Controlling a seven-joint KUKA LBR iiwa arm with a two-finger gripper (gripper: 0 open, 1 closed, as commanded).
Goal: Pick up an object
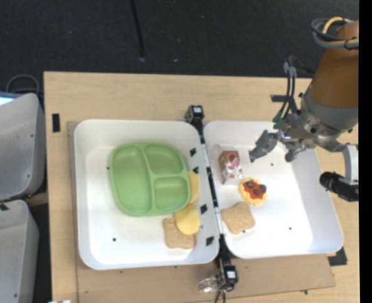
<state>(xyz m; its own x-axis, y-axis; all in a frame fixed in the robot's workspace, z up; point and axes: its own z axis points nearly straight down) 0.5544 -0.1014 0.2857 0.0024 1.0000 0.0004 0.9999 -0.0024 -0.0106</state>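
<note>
**Over the right bin, claw spread and empty**

Above the upper part of the right-hand shallow white bin (312, 232), my two-finger claw (276, 148) hangs with its dark fingers apart and nothing between them. One finger points left toward the bin's middle; the other sits closer to my grey wrist.

Nearest to the claw, below and to its left: a small brown-and-white packet with red print (230, 165), lying flat close to the divider. Just beyond it, a round yellow tart-like toy with red and dark topping (253, 192). Further down, a tan toast-shaped slice (237, 218), near the tart but apart from it.

Across the divider, the left-hand white bin (91, 232) holds a green three-compartment plastic tray (150, 178), with a pale yellow rounded piece (187, 221) and a second tan slice (175, 236) at the tray's lower right corner.

Step in hand, as I judge it: approach, before any descent. No object chosen by contact yet.

Next move calls for shifting left and down over the packet or the tart, lining the fingers across the narrower side, then lowering. The packet lies low and flat, so a closing grip may slip over it; the tart looks the likelier catch.
</note>
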